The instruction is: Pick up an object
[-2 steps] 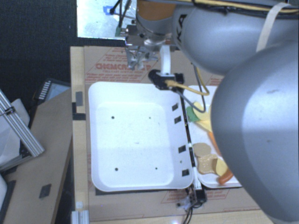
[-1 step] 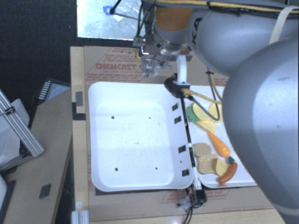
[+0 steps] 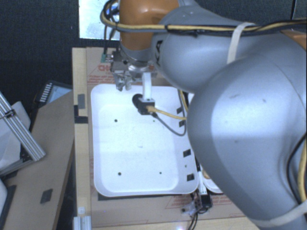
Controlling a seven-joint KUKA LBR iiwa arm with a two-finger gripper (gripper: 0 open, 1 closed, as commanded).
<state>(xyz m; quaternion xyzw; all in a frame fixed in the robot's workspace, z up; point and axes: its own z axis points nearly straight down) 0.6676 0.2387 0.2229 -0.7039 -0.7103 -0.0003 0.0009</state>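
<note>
Camera view, near to far. The arm's grey bulk lies nearest, right of the white bin, and covers whatever sits beyond that bin's right wall. The bin floor shows a few small dark dots and no graspable object that can be made out. At the bin's far edge the gripper hangs below the orange band; nothing shows between its fingers, though how wide the jaws stand cannot be told. Judged so, the pick is not done: an object has yet to be found and gripped.
</note>
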